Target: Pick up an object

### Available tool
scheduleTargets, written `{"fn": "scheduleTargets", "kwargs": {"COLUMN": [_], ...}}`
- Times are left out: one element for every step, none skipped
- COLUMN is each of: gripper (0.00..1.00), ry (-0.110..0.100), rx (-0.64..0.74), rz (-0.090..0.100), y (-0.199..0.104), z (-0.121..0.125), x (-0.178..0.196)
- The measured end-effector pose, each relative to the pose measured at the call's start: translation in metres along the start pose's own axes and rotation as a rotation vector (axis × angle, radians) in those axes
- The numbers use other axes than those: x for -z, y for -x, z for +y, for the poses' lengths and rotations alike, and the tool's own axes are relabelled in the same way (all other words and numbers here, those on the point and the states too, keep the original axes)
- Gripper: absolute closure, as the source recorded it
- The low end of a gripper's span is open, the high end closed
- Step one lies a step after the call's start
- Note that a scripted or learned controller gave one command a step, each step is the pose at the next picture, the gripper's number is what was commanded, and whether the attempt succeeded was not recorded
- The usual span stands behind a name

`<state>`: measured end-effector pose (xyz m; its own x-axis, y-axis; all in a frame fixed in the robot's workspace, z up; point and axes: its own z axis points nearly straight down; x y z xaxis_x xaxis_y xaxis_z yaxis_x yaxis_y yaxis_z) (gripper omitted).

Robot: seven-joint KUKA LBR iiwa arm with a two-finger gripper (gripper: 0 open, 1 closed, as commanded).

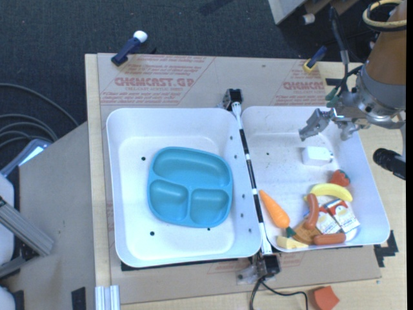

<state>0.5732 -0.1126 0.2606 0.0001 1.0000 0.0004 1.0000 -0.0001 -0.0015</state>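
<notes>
My gripper [330, 125] hangs over the far part of the right bin [284, 124], its two grey fingers spread open with nothing between them. Just below it a small white block [317, 154] lies on the bin floor. Nearer the front of that bin lie an orange carrot [275, 210], a yellow banana [332, 192], a red strawberry [340, 177], sausages [313, 210] and a small printed carton [339, 218].
The left bin [129, 147] holds a blue divided plate [190, 186]. A black rail [246, 157] runs between the two bins. A blue-and-white marker [128, 48] lies on the cardboard behind the left bin.
</notes>
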Motion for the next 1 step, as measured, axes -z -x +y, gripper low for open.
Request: {"fn": "scheduleTargets", "kwargs": {"gripper": [0.00], "ry": [0.001], "rx": [-0.001], "rz": [0.000], "y": [0.0408], "z": [-0.0169], "x": [-0.1759]}}
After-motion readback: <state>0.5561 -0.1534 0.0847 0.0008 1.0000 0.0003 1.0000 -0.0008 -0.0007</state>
